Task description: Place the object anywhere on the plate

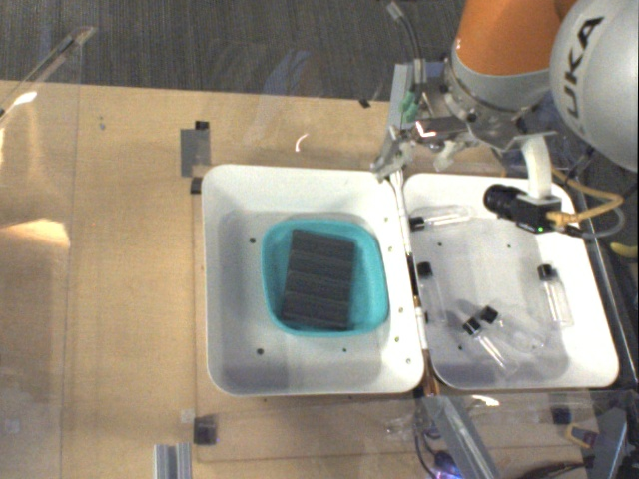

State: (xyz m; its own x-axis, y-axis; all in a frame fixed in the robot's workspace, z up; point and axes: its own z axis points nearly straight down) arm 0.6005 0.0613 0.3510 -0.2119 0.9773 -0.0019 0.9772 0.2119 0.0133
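Observation:
A teal square plate (373, 267) lies in the left white bin (230, 297). On the plate rests a dark grey ribbed block (319, 279), lying flat and roughly centred. My gripper (392, 158) hangs above the back end of the wall between the two bins, up and to the right of the plate and well apart from the block. Nothing shows in the gripper.
The right bin (589, 357) holds several clear vials with black caps, such as one (439, 218) near its back left and one (555, 292) at its right, plus a loose black cap (423, 268). The arm's grey and orange body (519, 28) looms over the back right.

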